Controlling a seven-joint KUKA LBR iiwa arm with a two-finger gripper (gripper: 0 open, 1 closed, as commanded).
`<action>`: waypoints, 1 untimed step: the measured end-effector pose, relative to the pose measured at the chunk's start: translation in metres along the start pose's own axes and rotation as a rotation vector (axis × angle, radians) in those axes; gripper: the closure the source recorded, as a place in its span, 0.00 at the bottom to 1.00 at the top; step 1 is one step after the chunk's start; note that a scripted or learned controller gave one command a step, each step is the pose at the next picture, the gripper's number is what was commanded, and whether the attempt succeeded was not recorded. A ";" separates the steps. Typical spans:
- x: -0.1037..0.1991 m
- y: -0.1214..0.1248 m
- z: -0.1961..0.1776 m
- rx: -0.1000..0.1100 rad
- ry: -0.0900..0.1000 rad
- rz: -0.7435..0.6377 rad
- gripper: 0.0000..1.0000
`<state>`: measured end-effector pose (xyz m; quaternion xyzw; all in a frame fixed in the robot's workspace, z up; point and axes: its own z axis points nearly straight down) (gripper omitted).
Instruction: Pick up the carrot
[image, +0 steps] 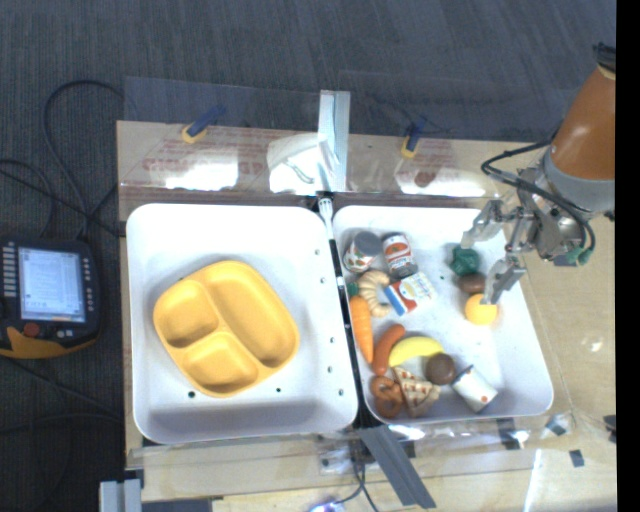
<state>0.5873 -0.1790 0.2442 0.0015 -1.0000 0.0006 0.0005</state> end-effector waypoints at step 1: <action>0.013 -0.041 0.147 0.000 -0.005 -0.076 0.00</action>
